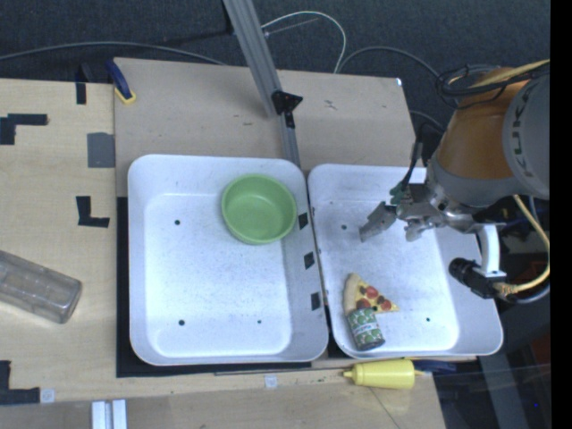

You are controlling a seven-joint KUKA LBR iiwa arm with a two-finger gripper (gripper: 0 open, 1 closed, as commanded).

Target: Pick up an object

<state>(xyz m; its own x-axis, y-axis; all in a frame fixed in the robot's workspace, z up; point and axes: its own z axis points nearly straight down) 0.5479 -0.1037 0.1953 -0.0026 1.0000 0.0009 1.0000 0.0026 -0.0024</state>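
In the right bin (447, 329), near its front, lie a pizza slice toy (365, 293) and a small green can (365, 327), the can just in front of the slice. A green bowl (258, 208) sits at the back right of the left bin (179, 320). My gripper (393, 224) hangs over the middle of the right bin, behind and a little right of the pizza slice. Its two fingers (373, 227) are spread apart with nothing between them.
A yellow bottle (384, 374) lies on the bench in front of the right bin. A clear plastic container (36, 286) rests on the bench at the far left. A grey metal pole (259, 47) rises behind the bins, with cables behind it.
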